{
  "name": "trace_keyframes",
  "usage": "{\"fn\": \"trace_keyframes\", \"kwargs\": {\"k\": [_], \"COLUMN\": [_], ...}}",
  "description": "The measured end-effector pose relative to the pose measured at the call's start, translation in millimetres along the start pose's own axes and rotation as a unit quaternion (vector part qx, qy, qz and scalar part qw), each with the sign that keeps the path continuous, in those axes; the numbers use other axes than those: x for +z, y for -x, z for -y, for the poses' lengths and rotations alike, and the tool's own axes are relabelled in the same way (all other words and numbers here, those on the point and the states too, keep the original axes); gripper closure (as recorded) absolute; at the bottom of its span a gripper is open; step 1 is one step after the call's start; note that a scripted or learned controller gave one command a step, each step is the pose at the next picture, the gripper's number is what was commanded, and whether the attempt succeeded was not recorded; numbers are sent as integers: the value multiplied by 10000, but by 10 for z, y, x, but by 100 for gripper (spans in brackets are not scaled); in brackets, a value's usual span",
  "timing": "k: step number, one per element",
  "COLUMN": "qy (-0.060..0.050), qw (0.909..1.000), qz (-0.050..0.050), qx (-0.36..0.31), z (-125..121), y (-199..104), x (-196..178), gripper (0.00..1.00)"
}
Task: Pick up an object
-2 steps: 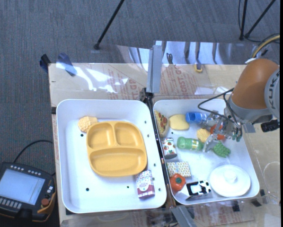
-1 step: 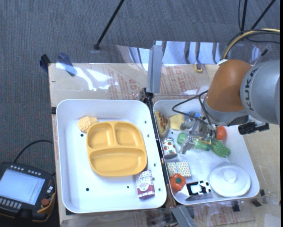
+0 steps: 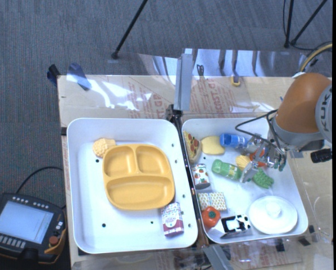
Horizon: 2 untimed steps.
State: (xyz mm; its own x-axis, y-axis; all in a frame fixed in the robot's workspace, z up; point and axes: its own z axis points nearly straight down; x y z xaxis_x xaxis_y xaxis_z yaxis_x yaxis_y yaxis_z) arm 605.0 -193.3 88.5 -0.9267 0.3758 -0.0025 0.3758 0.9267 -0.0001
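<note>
My gripper (image 3: 258,165) hangs low over the middle of the right bin (image 3: 294,176), under the orange band of the arm. Directly around it lie a small yellow piece (image 3: 243,161), a green knobbly toy (image 3: 263,178) and a green bottle (image 3: 226,169). A blue bottle (image 3: 233,140) lies just behind it to the left. The gripper's tips sit among these items, and its body hides what is between them. Nothing is visibly lifted off the bin floor.
The right bin also holds a pizza slice (image 3: 192,145), a yellow lemon shape (image 3: 213,145), a small can (image 3: 201,176), a waffle (image 3: 212,199), a red tomato (image 3: 210,216) and a white lidded bowl (image 3: 273,214). The left bin (image 3: 84,207) carries a yellow divided plate (image 3: 139,176), a corn toy (image 3: 103,146) and a small carton (image 3: 172,219).
</note>
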Motion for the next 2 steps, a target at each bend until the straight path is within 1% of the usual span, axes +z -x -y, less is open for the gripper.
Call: {"fn": "trace_keyframes", "kwargs": {"k": [1,2], "qy": [-26,4], "qw": [9971,9998], "qz": [7,22], "qx": [766,181], "z": [-910,-66], "y": [-202,116], "x": [-6,-559], "gripper": [0,0]}}
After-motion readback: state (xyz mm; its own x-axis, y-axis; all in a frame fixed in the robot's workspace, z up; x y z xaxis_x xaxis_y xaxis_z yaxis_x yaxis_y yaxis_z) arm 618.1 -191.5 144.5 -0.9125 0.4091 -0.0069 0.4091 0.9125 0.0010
